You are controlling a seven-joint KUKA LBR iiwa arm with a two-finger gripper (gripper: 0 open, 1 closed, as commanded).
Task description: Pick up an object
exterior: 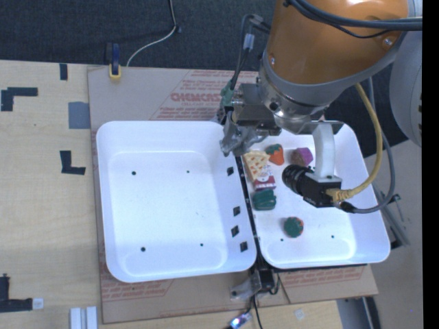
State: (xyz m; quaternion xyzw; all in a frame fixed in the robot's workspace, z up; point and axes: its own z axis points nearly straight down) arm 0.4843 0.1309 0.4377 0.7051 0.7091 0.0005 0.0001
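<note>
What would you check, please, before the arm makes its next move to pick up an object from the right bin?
1. Objects to pick lie in the right bin: ok; a yellow waffle-patterned piece, a green piece, an orange piece, a purple piece and a round green and red piece.
2. Pincer position: ok; it sits at the bins' shared wall, beside the yellow piece.
3. Pincer open or shut: cannot tell.
4. Anything held already: cannot tell; nothing is seen in its grip.
5. Target standing apart: not ok; the yellow and green pieces crowd together. The round piece lies alone.
</note>
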